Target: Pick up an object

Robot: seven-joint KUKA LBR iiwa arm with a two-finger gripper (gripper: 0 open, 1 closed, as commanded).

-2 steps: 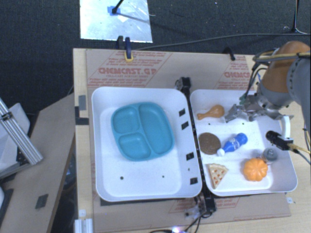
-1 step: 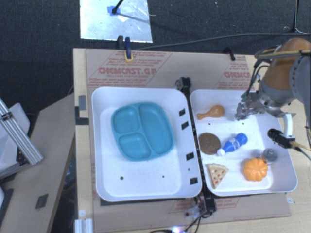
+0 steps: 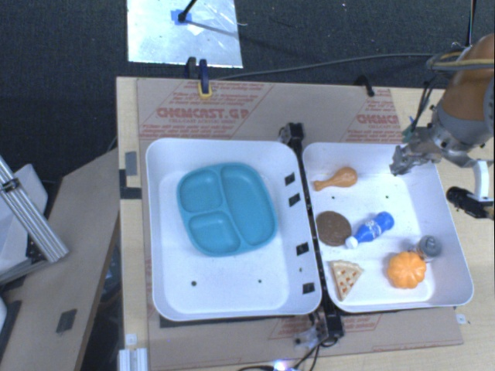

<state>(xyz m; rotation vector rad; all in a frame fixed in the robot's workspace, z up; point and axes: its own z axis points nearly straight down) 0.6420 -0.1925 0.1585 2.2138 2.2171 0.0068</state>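
The right bin (image 3: 456, 242) holds several toy foods: a tan chicken drumstick (image 3: 336, 179), a brown round patty (image 3: 333, 227), a blue bottle (image 3: 371, 229) lying on its side, a pizza slice (image 3: 345, 277), an orange pumpkin (image 3: 407, 270) and a small grey piece (image 3: 428, 246). My gripper (image 3: 404, 161) hangs over the bin's far right part, right of the drumstick and apart from it. Nothing shows between its fingers, and their spacing is too small to read.
The left bin (image 3: 166, 207) bears a blue divided plate (image 3: 227, 208). A black hinge strip (image 3: 303, 207) runs between the bins. A clamp (image 3: 203, 76) sits at the bench's far edge, and a metal rail (image 3: 27, 215) lies at the left.
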